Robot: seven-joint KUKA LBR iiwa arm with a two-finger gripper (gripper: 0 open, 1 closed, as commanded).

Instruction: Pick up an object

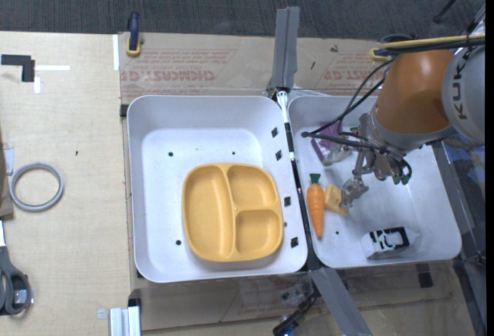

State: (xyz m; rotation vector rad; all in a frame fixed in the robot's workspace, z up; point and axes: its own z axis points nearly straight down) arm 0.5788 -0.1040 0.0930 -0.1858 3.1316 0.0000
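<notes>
Camera view, looking down at a slant on the tabletop (69,126). Two white bins side by side: left bin (154,134), right bin (432,242).

Left bin held a yellow divided plate (231,212), three compartments, lying flat near the middle.

Right bin held the pickable stuff. Toy carrot (316,209) lay against the left wall, green top pointing away from the camera, tip toward the near edge. Small pale yellow piece (334,200) just beside the carrot on its right, touching or nearly so. Black-and-white object (387,240) sat near the front of the bin, well apart from the carrot. Something purple (330,147) near the back, partly hidden under the arm's cables.

Arm (417,95) reached in from the right, orange band over the back of the right bin. Pincer (351,191) hung low over the bin floor, tip just beside the pale yellow piece. Could not tell how far open, nor whether anything sat between the fingers; too small and cluttered.

Off to the side: grey tape ring (35,186) on the tabletop left, scissors (14,290) at the left edge, blue-handled clamp (133,33) at the back.
</notes>
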